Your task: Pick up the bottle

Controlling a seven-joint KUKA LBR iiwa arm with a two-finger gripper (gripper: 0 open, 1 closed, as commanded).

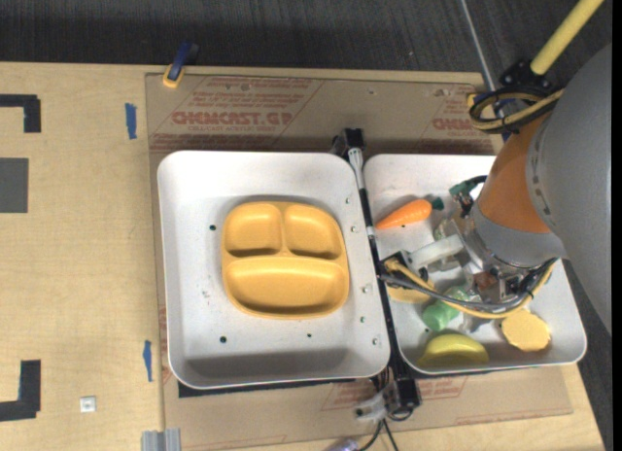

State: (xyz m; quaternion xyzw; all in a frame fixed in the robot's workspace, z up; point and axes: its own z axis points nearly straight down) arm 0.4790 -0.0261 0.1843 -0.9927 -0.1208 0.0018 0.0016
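The counter (78,274) carries 2 white bins. The left bin (185,264) holds a yellow divided plate (284,257). The grey arm (569,148) covers much of the right bin (569,337), and its pincer (457,269) is buried in wrist hardware and cables, so its state cannot be told. No bottle can be made out; it may lie beneath the arm. An orange carrot (403,214), a yellow-green piece (454,347), a yellow piece (526,330) and a green piece (440,316) show nearby.

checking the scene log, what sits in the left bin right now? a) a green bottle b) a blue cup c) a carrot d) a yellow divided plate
d, the left bin holds a yellow divided plate, while the orange carrot lies in the right bin beside the arm.
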